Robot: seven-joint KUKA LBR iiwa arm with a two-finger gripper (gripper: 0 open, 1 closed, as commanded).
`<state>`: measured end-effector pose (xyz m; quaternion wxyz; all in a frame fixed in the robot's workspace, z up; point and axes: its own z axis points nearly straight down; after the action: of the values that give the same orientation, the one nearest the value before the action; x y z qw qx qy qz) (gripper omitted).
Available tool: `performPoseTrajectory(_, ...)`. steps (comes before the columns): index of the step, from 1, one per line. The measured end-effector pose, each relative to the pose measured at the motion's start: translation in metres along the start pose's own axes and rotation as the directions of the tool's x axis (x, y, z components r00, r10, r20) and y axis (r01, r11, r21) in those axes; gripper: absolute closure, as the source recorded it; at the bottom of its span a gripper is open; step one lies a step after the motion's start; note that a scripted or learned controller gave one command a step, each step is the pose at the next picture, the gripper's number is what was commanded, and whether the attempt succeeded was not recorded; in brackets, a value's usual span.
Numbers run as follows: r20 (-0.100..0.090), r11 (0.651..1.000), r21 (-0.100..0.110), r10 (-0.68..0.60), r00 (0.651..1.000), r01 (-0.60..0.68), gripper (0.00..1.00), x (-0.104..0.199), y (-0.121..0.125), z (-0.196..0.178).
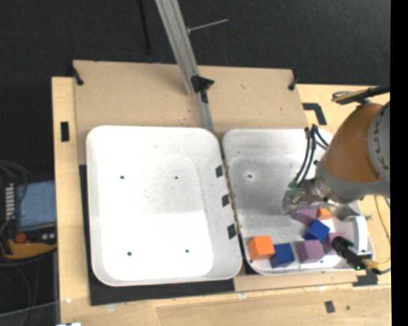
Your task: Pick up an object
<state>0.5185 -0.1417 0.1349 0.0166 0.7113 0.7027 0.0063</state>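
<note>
Now the arm (353, 158) hangs over the right bin (258, 161), jaws low by a purple block (305, 216); open or closed, can't tell.

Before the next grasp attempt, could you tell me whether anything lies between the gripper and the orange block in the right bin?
Nothing visible does. The gripper hangs over bare bin floor, and the orange block sits lower left of it in the right white bin, with only open floor between. The blue block lies beyond.
</note>
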Motion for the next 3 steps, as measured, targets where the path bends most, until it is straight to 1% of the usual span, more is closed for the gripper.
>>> performPoseTrajectory(1,-0.012,1.000,0.024,-0.015,1.000,0.016,1.00,-0.004,0.005,-0.064)
performPoseTrajectory(2,-0.012,1.000,0.025,-0.016,1.000,0.016,1.00,-0.006,0.009,-0.117)
performPoseTrajectory(3,-0.015,0.999,0.030,-0.016,1.000,0.017,1.00,0.041,0.025,-0.125)
